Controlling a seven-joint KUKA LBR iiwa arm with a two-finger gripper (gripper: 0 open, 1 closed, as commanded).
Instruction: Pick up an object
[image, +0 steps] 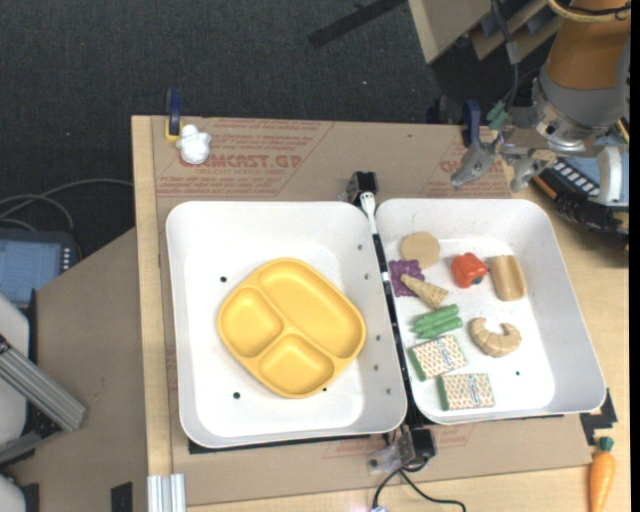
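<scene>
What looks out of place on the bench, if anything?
A toy carrot lies outside both bins, at the bench's near right corner, past the right bin that holds the other toy foods. The yellow divided plate sits askew in the left bin.

My fingers (497, 163) hang spread apart over the counter (300, 160), just past the far rim of the right bin (560, 250), holding nothing. In that bin lie a round cookie (420, 248), a red pepper (468, 269), a bread roll (507, 277), purple grapes (405, 273), a cone (427, 291), green beans (437, 321), a croissant (496, 337) and two crackers (451, 371). The left bin (200, 250) carries a yellow divided plate (290, 326).
</scene>
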